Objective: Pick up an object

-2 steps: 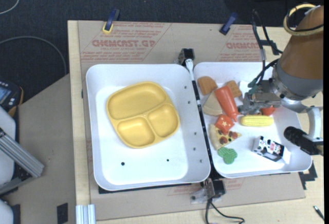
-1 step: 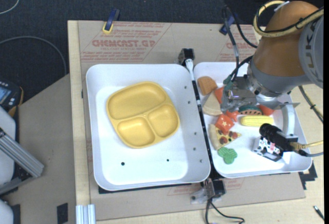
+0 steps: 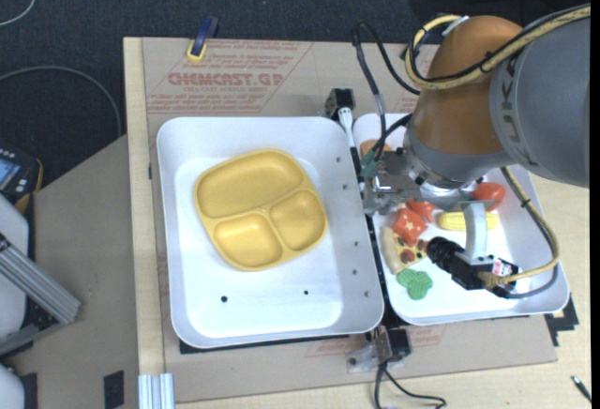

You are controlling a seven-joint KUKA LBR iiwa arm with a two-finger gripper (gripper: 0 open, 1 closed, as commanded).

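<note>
Closest to the camera, the grey robot arm (image 3: 553,107) is seen, with its orange band (image 3: 459,88) held high over the toy bin (image 3: 469,311). It is likely held there because the small things to be picked up are kept in that bin.

The claw (image 3: 392,193) is tucked under the wrist, over the side of the toy bin that meets the other bin (image 3: 281,309). How wide the claw is cannot be told, because it is hidden by the arm. Nothing can be seen held in it.

An orange-red toy (image 3: 411,221) is laid in the toy bin just below the claw, so it is probably the thing being reached for. A yellow toy (image 3: 453,221) is laid just beside it, nearer the middle of the toy bin. A red toy (image 3: 488,193) is partly hidden under the arm, farther back in the toy bin. A green toy (image 3: 413,281) is laid near the front edge of the toy bin, with a small yellow-brown toy (image 3: 408,254) between it and the orange-red one.

These toys are packed close together, so one could be bumped when another is grabbed.

A yellow plate (image 3: 258,208) with three parts is laid flat in the bin next to the toy bin. It is not being reached for. Both bins are set side by side on the brown counter (image 3: 141,83).
</note>
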